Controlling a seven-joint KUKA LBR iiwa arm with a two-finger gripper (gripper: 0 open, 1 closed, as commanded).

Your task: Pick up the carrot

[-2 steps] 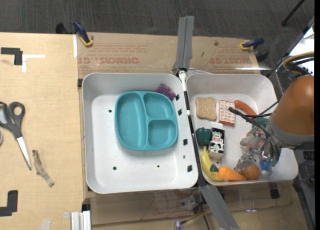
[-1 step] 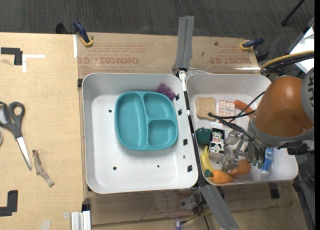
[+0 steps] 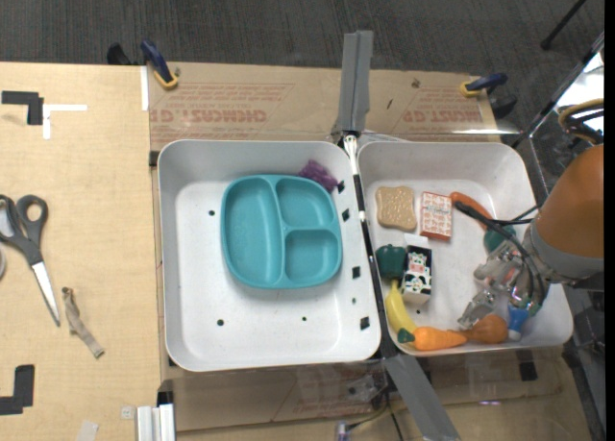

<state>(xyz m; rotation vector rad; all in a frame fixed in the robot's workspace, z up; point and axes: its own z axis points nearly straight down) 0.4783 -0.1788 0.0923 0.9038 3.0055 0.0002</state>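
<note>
The gripper [image 3: 478,311] hangs low in the right bin [image 3: 500,156], its tips just above an orange piece; whether it is released or clenched cannot be told. The carrot [image 3: 440,338] lies along the near wall, just left of it, beside the banana [image 3: 395,306]. A small leftward shift before descending would likely centre the grasp.

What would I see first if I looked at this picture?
Probably the big turquoise plate with three sections, sitting in the middle of the left white bin. Then the right white bin, crowded with toy food: a slice of bread near the back, a banana and an orange carrot along the front edge. The robot's gripper hangs low just above and right of the carrot.
</note>
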